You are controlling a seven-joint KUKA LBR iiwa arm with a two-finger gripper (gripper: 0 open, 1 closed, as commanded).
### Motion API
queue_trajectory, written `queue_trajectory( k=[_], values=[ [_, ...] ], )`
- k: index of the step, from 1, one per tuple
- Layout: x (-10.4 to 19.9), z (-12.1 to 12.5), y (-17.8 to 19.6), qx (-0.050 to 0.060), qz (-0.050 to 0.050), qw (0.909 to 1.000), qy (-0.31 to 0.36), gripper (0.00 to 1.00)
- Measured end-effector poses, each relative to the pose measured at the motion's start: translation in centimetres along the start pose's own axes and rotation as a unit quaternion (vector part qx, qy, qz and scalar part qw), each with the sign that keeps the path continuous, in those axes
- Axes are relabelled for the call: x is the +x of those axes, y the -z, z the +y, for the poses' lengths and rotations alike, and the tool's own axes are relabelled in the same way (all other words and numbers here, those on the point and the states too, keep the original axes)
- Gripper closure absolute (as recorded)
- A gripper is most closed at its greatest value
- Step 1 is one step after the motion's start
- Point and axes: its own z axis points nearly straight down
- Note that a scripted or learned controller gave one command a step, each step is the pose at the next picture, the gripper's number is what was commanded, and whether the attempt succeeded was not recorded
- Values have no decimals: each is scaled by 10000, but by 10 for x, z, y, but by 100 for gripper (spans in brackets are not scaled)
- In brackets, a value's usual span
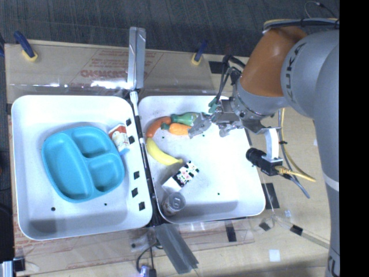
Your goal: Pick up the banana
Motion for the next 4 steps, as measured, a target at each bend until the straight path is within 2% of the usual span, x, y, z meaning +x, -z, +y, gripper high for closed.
queue_trajectory(
  k=[1,2,3,4],
  values=[
    [36,-9,-108,1,-2,9998,-186,0],
    [39,34,-131,-17,-2,9999,171,0],
    [39,34,-121,-14,-4,9998,191,100],
    [39,34,-121,-14,-5,9998,193,0]
  ],
)
